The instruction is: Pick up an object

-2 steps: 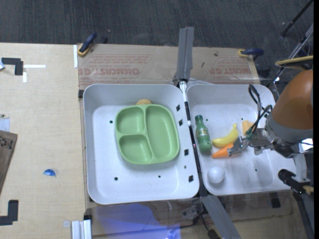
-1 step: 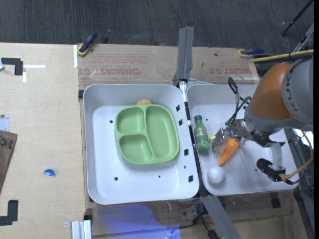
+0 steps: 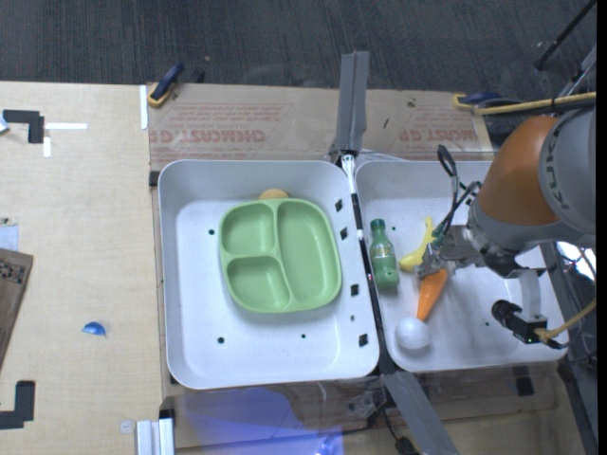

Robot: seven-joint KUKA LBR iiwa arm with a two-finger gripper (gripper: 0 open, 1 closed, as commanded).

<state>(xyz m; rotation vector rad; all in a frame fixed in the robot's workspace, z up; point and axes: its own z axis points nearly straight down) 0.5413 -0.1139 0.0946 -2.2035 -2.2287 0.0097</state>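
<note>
gripper (image 3: 438,257) low in the right bin (image 3: 474,344), at the top end of the orange carrot (image 3: 430,295). fingers (image 3: 442,250) too small and dark to read: cannot tell if open, closed or gripping. touching or just above the carrot's upper end, cannot tell which. yellow banana (image 3: 418,250) just left of the gripper, partly hidden by it.

carrot: orange, tapered, lying at a slant, pointed end toward the lower left, thick end up by the gripper. resting on the bin floor near the middle of the right bin.

green bottle (image 3: 383,253) lying along the left wall of the right bin, cap toward the far side, just left of the banana. white ball (image 3: 413,334) near the front of the right bin, just below the carrot tip, apart from it.

left bin (image 3: 190,282) beside it, sharing the middle divider. green three-compartment plate (image 3: 281,254) flat in the middle of the left bin. small orange-yellow thing (image 3: 273,195) peeking out past the plate's far rim, mostly hidden.

grey arm (image 3: 569,159) with orange band (image 3: 517,183) coming in from the right, above the right bin's right half. both bins on the light wooden table (image 3: 76,254). small blue item (image 3: 93,328) on the table left of the bins. brown cardboard (image 3: 247,126) behind the bins.
</note>
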